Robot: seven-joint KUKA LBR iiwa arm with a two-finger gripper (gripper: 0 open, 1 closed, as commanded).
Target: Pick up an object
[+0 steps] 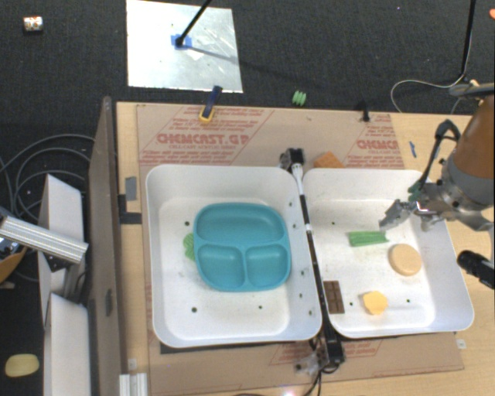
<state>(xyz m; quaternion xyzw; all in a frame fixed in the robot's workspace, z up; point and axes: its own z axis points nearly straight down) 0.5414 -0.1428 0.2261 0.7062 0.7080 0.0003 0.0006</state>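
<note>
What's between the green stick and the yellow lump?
Nothing. In the camera view, the stretch between the green stick and the yellow lump is bare white bin floor.

- Cut off by the right edge: the grey arm (473, 166), just its wrist end inside.
- Too blurred to read in detail: the gripper (392, 217), above the right bin (433, 321).
- Mostly hidden beneath the teal divided plate (240, 255) in the left bin (166, 309): a green thing (188, 246), a mere sliver out at the plate's left side.
- Partly hidden behind the right bin's far rim: an orange thing (329, 160), shape impossible to tell.
- Too small to identify: a brown block (332, 296) beside the divide between the bins, a green bit (298, 97) and a pale speck (32, 24) on the dark floor (77, 62).
- Partly covered by both bins: red print (203, 139) on the cardboard (255, 124).
</note>
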